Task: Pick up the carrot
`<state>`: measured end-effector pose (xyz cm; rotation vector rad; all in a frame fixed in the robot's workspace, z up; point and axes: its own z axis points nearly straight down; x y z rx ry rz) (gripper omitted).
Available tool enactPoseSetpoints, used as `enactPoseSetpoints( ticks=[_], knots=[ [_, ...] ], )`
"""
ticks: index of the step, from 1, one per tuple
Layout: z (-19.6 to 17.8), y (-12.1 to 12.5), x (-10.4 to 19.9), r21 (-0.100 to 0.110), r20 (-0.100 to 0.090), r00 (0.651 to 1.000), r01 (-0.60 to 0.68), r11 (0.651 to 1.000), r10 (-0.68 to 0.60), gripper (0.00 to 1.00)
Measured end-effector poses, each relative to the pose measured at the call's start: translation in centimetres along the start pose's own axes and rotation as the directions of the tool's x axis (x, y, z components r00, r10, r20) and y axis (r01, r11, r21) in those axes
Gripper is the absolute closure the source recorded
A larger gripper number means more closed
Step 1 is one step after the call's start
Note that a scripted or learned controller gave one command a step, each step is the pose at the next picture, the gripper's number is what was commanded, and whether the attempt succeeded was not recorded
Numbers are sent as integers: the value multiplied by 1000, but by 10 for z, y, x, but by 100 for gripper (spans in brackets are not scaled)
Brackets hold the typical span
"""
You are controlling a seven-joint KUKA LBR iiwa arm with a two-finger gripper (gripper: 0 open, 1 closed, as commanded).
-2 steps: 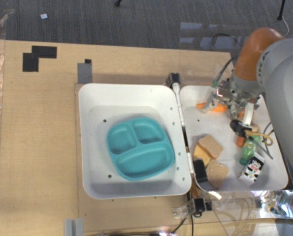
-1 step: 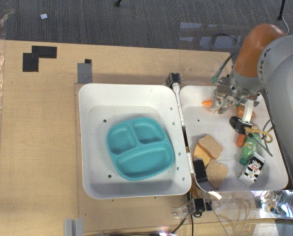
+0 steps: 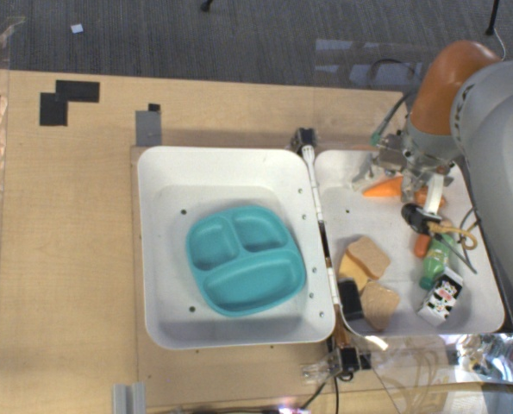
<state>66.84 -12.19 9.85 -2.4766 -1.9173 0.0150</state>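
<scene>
Grey carpet at the top, then a light wood table (image 3: 66, 257) with two white bins side by side. Left bin (image 3: 165, 231) with a teal plate (image 3: 243, 259) split into three parts. Right bin (image 3: 489, 317) full of toy food: two bread slices, one (image 3: 366, 257) just above the other (image 3: 379, 304), a green bottle (image 3: 433, 266), a small black and white carton (image 3: 440, 298), and a carrot (image 3: 384, 188) lying on its side near 12 o'clock of that bin, thin end pointing to 9 o'clock. More orange bits at 3 o'clock and 5 o'clock of the carrot, too mixed up to name. Grey arm (image 3: 497, 145) with the orange band reaching in from 3 o'clock. Tool (image 3: 411, 164) down low, right over the fat end of the carrot and maybe touching it. Cannot tell if the tool is open or shut, too small and crowded to see. Carrot resting on the bin floor, so not picked up yet. Step in hand, most likely: getting down onto the carrot to grab it. Next move calls for a firm squeeze across the fat end, then a slow lift straight up. Needs care: smooth round shape, easy to slip or roll away toward 9 o'clock, and other toys close by at 5 o'clock.
</scene>
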Motion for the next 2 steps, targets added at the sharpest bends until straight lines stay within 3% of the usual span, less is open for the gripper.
enactPoseSetpoints(
  ticks=[1,2],
  knots=[
    [13,-23,-34,-14,-9,956,-292,956,292,0],
    [0,-20,-31,-20,-13,958,-286,958,285,100]
  ],
)
